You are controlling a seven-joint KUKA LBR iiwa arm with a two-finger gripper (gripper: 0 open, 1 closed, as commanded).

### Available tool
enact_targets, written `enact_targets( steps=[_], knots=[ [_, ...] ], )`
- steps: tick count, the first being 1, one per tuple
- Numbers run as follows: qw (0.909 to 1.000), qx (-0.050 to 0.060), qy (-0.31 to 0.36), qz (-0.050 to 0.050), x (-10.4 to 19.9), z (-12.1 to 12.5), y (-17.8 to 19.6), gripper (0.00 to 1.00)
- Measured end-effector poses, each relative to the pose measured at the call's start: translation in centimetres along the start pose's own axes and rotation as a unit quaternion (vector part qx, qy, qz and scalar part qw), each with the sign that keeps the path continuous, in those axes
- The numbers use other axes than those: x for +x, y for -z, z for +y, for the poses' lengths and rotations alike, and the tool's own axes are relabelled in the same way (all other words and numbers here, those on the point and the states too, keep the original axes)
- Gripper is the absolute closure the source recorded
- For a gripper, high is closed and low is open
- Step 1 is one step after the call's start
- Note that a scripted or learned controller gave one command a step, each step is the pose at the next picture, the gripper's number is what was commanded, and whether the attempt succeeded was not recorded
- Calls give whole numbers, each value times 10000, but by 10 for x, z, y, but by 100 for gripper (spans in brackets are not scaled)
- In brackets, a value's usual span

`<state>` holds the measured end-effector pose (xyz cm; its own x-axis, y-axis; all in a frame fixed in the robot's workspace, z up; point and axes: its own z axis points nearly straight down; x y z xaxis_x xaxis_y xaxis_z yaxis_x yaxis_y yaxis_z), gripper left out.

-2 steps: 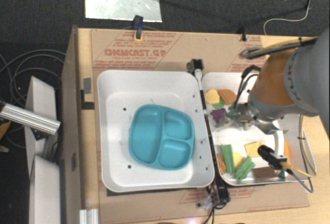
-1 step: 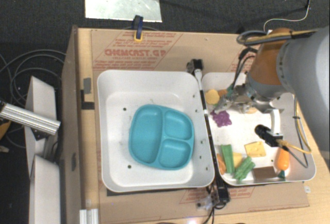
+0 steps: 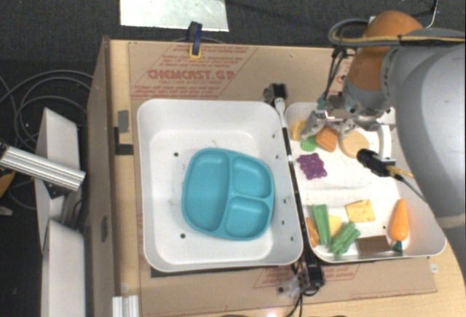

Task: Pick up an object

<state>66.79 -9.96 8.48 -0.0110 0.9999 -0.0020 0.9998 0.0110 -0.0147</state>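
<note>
Camera view, left to right, with places given relative to the right bin (image 3: 426,239). Well to its left, a grey metal bar (image 3: 40,166) is lying at the worktop's (image 3: 218,64) edge. Just beside the right bin on its left, the left bin (image 3: 164,126) is holding a teal divided plate (image 3: 227,193). Inside the right bin, a purple grape cluster (image 3: 314,165) is lying near its left wall; toward its near edge, green bean pods (image 3: 336,232) are lying beside a yellow cracker (image 3: 360,211), and an orange carrot (image 3: 398,219) is resting against its right rim. At the bin's far end, the hand (image 3: 342,126) is hanging over a small orange piece (image 3: 327,140), a green piece (image 3: 309,143) and a tan round piece (image 3: 354,143). Whether the hand is open or closed cannot be told, and nothing is visibly gripped. The grey arm (image 3: 429,111) is reaching in from the right, over the bin's far right corner.
</note>
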Motion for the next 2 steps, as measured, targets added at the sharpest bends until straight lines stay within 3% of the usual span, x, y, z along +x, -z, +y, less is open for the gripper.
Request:
enact_targets(
  steps=[1, 2],
  knots=[
    [10000, -23, -35, -28, 2, -2, 0, 0],
    [10000, -31, -46, 11, -4, -1, -1, 0]
  ],
)
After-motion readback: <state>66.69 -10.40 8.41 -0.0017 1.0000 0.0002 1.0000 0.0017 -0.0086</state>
